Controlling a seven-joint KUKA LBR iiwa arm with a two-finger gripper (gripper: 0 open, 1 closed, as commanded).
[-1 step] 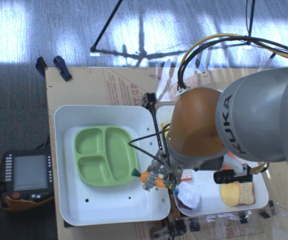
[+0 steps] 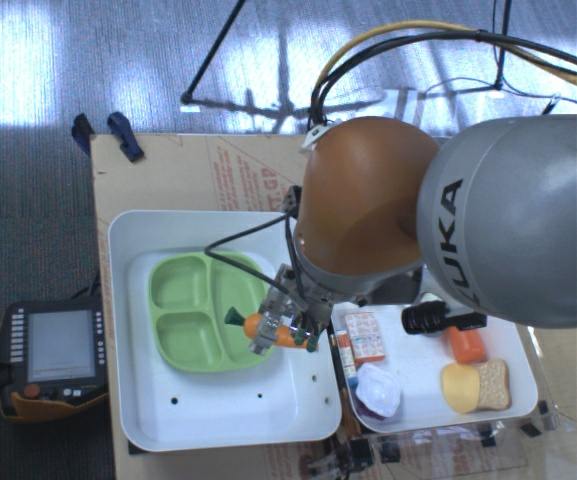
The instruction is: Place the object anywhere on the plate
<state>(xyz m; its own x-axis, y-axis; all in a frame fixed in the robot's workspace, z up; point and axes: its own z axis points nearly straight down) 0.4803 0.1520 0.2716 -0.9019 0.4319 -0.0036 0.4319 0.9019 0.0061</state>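
A light green plate (image 2: 193, 313) with three compartments lies in the left white bin (image 2: 168, 408). My gripper (image 2: 285, 330) hangs over the plate's right rim, low above it. It is shut on a small orange toy carrot (image 2: 256, 325). The carrot lies roughly level, and its green leafy end (image 2: 234, 316) points left over the plate's large right compartment. The grey arm and its orange band hide the back right part of the left bin.
The right bin (image 2: 523, 363) holds a red and white carton (image 2: 365, 336), a white and purple lump (image 2: 378, 392), an orange block (image 2: 466, 345), a yellow piece (image 2: 457, 388) and a slice of toy bread (image 2: 492, 382). A teach pendant (image 2: 56, 353) lies left of the bench.
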